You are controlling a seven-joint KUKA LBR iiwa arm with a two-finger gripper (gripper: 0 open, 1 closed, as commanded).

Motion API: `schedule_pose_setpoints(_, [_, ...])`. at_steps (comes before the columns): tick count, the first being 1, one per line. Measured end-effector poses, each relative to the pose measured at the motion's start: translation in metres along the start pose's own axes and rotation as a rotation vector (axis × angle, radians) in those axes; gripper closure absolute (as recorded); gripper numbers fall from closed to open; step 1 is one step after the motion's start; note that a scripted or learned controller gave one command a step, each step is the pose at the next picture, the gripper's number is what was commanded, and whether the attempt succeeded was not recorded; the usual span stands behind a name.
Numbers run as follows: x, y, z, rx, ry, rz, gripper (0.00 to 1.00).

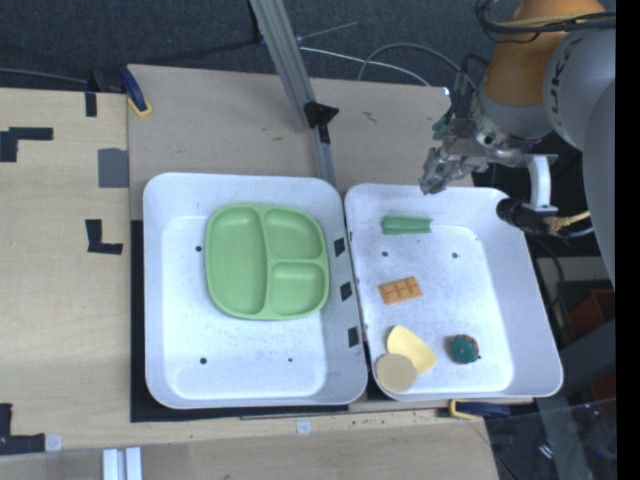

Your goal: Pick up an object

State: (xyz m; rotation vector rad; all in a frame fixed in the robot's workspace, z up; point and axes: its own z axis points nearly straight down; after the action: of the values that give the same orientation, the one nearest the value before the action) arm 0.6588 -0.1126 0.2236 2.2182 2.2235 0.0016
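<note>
Fingers (436, 180) at upper right, over the right bin's (520, 268) top rim; apart or together: can't tell, too blurred. Nothing visibly held. Nearest below: green cylinder (406, 225), lying flat. Lower in same bin: orange waffle (400, 290), yellow wedge (411, 348), tan disc (395, 372), red-green ball (462, 348). Left bin (170, 298): green divided plate (267, 261). No readable labels.

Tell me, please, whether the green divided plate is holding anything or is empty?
Empty. The green plate lies flat in the left bin, and all three of its sections show bare green, with nothing resting in them.
</note>
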Motion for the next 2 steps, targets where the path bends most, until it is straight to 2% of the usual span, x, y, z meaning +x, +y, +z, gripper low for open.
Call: schedule_pose_setpoints(2, [0.103, -0.028, 0.013, 0.005, 0.001, -0.003, 1.0])
